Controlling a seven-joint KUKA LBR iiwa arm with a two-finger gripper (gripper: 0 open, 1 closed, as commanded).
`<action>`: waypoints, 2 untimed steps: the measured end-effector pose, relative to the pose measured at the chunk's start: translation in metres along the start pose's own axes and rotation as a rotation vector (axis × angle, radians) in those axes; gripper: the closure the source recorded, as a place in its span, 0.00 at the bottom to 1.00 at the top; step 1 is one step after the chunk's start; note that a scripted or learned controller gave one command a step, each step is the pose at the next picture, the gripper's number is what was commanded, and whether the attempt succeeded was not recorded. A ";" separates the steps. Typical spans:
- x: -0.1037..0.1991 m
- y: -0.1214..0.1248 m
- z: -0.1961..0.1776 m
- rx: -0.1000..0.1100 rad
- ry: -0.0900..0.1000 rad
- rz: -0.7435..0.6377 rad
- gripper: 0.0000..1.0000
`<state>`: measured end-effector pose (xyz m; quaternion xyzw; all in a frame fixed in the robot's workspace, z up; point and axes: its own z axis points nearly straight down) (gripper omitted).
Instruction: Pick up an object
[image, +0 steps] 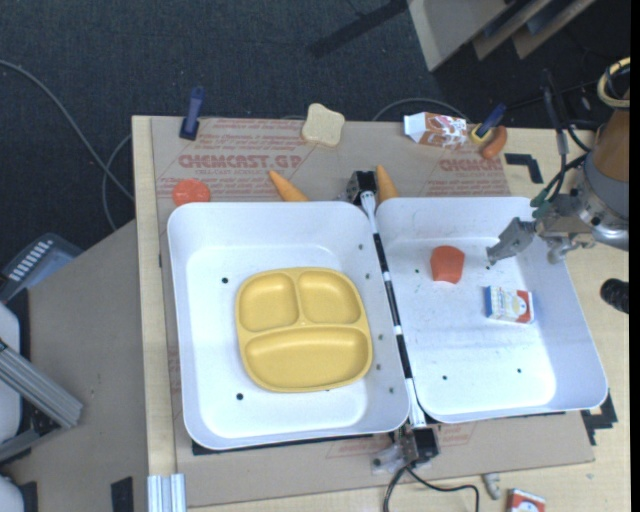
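The arm (612, 160) is cut off by the right edge. Print on the small carton (508, 304) is too small to read.

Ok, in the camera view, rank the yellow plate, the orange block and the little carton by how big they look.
1. Yellow plate, by far the largest.
2. Little carton and orange block look about alike; I won't rank those two.

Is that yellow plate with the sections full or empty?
Empty: all three compartments of the yellow plate show bare yellow surface, nothing lying in them.
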<state>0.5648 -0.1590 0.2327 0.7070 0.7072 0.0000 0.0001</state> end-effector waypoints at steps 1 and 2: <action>0.040 0.063 0.148 0.000 0.001 -0.001 0.00; 0.040 0.064 0.138 -0.002 0.000 -0.001 1.00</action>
